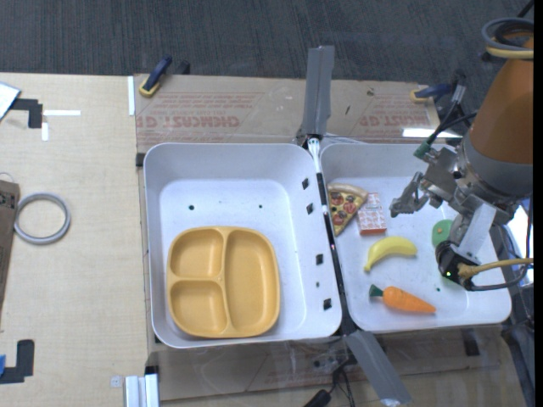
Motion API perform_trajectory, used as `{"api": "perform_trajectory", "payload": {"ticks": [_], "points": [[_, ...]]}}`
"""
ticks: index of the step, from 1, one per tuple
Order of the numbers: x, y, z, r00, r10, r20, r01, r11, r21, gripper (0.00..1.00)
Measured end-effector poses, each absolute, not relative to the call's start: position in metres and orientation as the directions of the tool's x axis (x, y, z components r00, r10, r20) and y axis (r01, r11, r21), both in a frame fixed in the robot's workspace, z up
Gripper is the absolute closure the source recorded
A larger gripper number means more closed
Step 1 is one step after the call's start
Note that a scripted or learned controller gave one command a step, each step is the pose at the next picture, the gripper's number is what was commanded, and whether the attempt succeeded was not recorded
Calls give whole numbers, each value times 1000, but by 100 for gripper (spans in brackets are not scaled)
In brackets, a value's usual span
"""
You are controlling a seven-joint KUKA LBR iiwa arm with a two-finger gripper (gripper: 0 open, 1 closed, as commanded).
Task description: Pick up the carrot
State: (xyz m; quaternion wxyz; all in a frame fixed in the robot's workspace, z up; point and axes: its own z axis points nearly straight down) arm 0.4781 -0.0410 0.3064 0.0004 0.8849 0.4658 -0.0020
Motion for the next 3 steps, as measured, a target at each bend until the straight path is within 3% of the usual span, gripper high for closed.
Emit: {"api": "perform_trajectory", "payload": {"ticks": [1,2,3], "points": [[477,-15,190,534,846,-4,846,-534,-5,0],[488,-63,288,876,483,-5,483,-876,0,0],[487,-63,288,876,483,-5,483,-876,0,0]]}}
